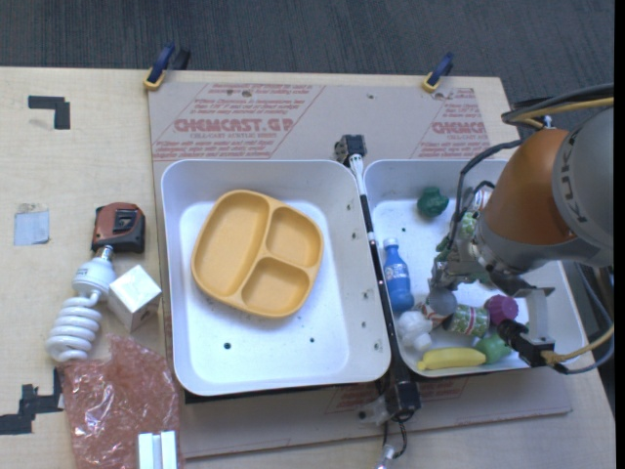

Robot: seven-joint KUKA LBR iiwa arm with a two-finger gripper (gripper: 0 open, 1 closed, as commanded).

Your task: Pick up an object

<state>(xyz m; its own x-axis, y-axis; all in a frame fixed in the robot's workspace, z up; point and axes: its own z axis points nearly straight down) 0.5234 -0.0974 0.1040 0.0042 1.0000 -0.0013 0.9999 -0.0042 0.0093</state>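
My gripper (441, 299) is low in the right bin (405, 186), under the orange-banded wrist. It hovers over or touches a cluster of small objects: a small bottle with a green and red label (469, 319), a white lump (415, 328) and a purple piece (502, 309). A blue bottle (395, 275) lies just left of the gripper. A yellow banana (452, 359) rests along the bin's front wall, with a green piece (492, 348) beside it. A dark green object (432, 202) sits at the back of the bin. The arm hides part of the bin's right side.
The left bin (186, 291) holds a yellow divided plate (258, 252). On the bench at the left lie a spiral light bulb (78, 311), a white cube (135, 294), a tape measure (119, 228) and a pinkish bag (117, 394). Cables run near the right bin's front right corner.
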